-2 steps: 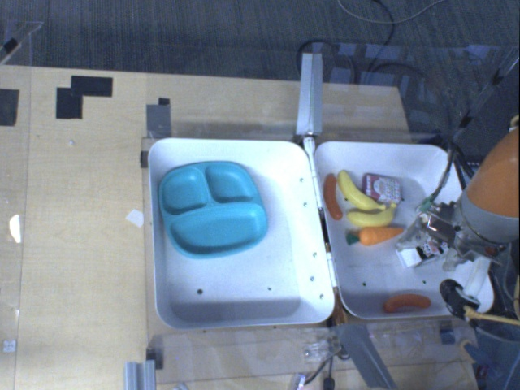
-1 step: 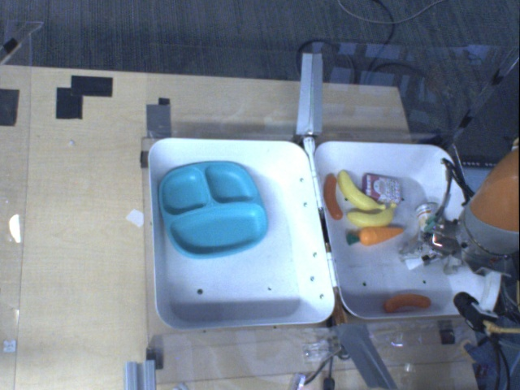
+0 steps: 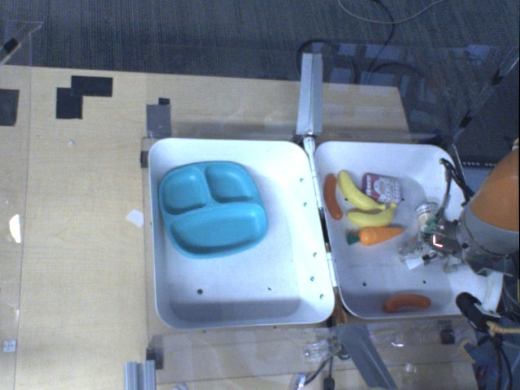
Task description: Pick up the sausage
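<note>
Two reddish-brown sausages lie in the right bin (image 3: 439, 154). One sausage (image 3: 331, 197) lies lengthwise along the bin's left wall, beside the bananas. The other sausage (image 3: 406, 302) lies flat near the front wall. The arm, with its orange band (image 3: 496, 197), reaches in from the right. My gripper (image 3: 428, 240) hangs low over the right side of this bin, right of the carrot and above and to the right of the front sausage. Nothing is visibly held in it.
Two yellow bananas (image 3: 361, 201), an orange carrot (image 3: 380, 235) and a dark red packet (image 3: 382, 187) lie in the middle of the right bin. The left bin (image 3: 244, 299) bears a blue divided plate (image 3: 213, 207). A metal post (image 3: 307, 96) stands behind the bins.
</note>
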`<move>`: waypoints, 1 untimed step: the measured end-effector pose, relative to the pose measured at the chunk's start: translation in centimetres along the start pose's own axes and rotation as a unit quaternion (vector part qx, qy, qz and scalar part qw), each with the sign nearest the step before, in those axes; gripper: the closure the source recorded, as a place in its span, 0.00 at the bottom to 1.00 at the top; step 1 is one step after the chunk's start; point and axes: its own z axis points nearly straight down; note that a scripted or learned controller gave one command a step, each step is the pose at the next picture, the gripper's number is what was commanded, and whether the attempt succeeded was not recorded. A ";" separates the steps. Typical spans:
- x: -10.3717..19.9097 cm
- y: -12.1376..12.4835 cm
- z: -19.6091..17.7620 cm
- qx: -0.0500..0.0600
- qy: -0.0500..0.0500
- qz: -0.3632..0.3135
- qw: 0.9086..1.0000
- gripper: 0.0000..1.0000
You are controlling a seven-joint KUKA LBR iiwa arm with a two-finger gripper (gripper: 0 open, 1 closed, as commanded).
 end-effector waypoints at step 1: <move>-0.1 -0.1 -0.2 0.001 -0.002 -0.028 1.000 0.00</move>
